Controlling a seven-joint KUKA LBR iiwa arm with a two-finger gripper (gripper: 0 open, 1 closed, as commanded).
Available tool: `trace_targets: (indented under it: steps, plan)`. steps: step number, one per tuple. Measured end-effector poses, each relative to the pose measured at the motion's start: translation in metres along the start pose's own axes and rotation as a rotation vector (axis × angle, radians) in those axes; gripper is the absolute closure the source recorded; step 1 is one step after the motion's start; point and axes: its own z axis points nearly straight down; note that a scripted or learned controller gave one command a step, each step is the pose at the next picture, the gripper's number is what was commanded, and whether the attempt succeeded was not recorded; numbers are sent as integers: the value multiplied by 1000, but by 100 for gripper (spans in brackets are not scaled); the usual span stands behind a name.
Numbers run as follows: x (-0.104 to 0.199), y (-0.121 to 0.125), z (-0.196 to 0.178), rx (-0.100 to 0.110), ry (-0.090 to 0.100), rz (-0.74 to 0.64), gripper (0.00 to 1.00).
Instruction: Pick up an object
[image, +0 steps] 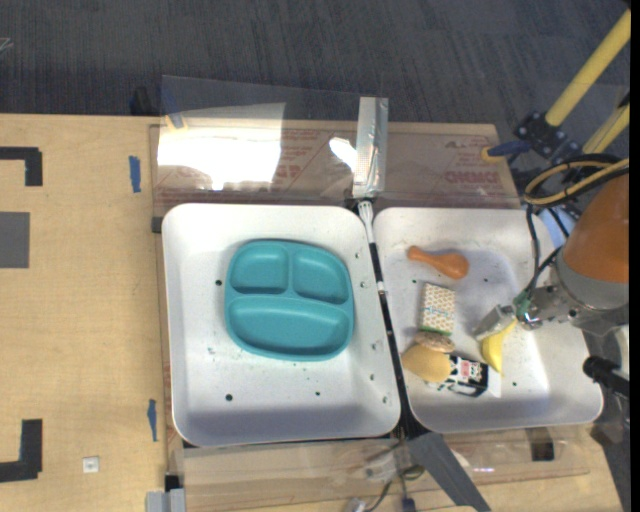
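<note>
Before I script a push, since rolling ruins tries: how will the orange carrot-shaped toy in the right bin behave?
The orange toy looks rounded and tapered, so it would probably roll or pivot toward its thin end. Its smooth-looking surface may slip. It lies apart from the other items, on bare floor of the right bin, so nothing would stop it.

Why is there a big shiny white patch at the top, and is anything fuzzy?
In the camera view, the bright patch is glare from lights on the clear plastic sheet behind the bins. The teal plate looks sharp. The orange arm at the right looks soft and blurry, and the claw casts a faint grey shadow on the right bin.
</note>
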Motion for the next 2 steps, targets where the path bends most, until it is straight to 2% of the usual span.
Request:
trace_targets:
  steps: [1,2]
  plan:
    - [-1,2,-12,-7,-3,1,100]
    - [36,36,-129,-6,-1,-17,100]
